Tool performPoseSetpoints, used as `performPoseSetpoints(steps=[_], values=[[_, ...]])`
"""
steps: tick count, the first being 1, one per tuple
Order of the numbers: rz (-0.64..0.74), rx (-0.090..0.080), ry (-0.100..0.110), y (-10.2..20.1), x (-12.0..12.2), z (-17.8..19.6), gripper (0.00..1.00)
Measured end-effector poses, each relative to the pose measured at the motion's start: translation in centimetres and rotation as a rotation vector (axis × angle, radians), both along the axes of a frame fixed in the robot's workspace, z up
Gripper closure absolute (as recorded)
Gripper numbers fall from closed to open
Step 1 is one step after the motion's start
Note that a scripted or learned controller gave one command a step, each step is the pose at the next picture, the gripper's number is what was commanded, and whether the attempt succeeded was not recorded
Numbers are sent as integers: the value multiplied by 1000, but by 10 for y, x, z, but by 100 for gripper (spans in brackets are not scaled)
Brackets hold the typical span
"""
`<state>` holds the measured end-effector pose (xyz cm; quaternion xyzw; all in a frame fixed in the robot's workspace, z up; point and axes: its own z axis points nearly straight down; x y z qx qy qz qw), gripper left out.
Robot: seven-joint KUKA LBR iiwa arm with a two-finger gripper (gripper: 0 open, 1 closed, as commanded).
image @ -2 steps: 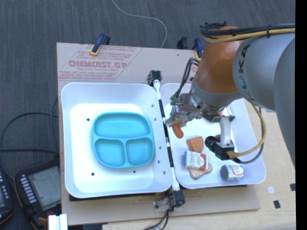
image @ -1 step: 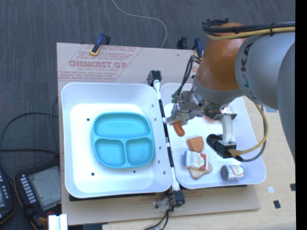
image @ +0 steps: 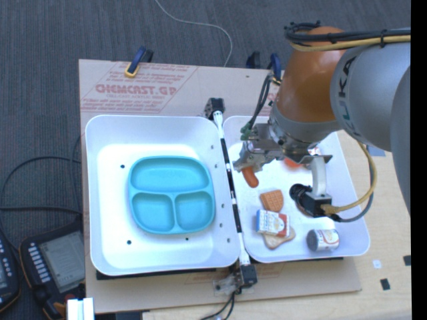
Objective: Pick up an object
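Observation:
My gripper (image: 255, 156) hangs low over the upper left part of the right bin (image: 353, 179). Just below its tip lies a small orange sausage-shaped piece (image: 250, 177), close to the bin's left wall; I cannot tell whether it is touched. A red piece (image: 293, 161) peeks out from under the wrist. Further down the bin lie an orange cracker-like square (image: 271, 199), a small white carton (image: 270, 221) on a toast-shaped piece (image: 281, 237), and a small can (image: 322, 239) on its side.
The left bin (image: 100, 152) holds a light blue divided tray (image: 172, 193). A black part on a cable (image: 305, 201) hangs from the arm over the right bin's middle. The grey and orange arm covers the bin's upper right.

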<state>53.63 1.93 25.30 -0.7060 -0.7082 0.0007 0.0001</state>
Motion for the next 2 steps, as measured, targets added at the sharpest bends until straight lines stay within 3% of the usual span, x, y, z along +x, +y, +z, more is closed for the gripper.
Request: performPoseSetpoints(steps=[1,2], values=[[0,0,0,0,1,10,100],[-1,0,2,49,-42,-59,100]])
